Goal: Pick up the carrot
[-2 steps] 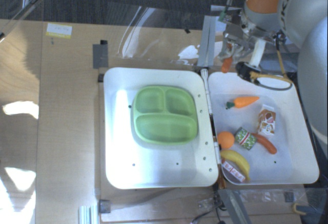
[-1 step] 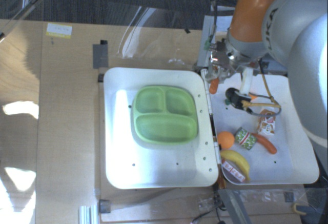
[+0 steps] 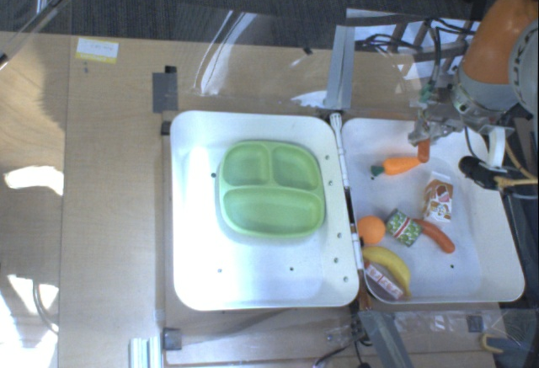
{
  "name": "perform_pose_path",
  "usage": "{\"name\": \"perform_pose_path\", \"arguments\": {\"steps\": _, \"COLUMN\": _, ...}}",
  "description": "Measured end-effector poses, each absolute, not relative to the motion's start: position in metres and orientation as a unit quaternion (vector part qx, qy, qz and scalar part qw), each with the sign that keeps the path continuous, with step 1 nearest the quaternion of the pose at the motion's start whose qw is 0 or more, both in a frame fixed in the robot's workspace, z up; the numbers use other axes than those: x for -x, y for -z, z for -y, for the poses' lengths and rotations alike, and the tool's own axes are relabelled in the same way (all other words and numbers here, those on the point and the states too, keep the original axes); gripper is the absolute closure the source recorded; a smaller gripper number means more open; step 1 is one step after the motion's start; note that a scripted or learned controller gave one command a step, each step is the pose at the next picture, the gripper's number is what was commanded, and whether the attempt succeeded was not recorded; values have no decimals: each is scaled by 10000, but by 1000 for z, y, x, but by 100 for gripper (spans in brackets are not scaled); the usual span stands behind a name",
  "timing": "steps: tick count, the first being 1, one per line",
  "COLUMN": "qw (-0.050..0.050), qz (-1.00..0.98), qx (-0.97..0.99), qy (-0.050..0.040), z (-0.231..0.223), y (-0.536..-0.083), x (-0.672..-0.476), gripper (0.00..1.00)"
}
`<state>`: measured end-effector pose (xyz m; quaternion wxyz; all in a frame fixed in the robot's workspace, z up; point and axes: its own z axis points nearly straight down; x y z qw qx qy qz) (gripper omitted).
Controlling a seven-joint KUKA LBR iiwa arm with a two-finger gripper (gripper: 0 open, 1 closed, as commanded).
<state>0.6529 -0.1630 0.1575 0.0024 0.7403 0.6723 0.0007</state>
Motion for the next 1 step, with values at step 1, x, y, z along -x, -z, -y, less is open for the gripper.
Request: {"name": "perform_pose_path", "arguments": {"steps": 1, "qw": 25, "qz": -6725, "qx": -7401, "qy": -11, "z": 162, "y": -158, "x": -653, "gripper": 0}}
